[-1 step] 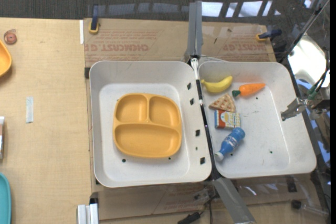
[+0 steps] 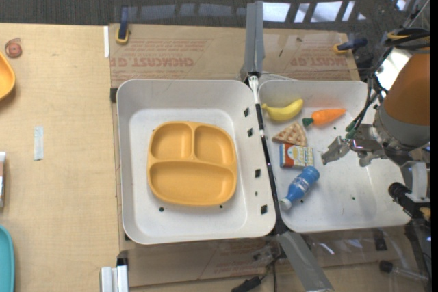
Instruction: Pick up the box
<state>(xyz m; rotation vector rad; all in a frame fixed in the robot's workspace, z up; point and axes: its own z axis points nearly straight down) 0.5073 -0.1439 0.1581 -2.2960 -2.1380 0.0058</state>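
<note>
Two shallow white bins sat side by side on the bench. The left bin (image 2: 137,167) held an orange divided plate (image 2: 193,163). In the right bin (image 2: 356,205), the box (image 2: 296,156), a small carton with orange and white print, lay near the bin's left wall. A pizza slice (image 2: 291,134) lay just above the box, a banana (image 2: 283,109) and a carrot (image 2: 326,116) sat farther back, and a blue bottle (image 2: 301,186) lay tilted just below the box. The arm (image 2: 409,102) reached in from the right. Its gripper (image 2: 337,149) hovered just right of the box, apart from it, with nothing between its fingers; how wide they stood could not be told.
</note>
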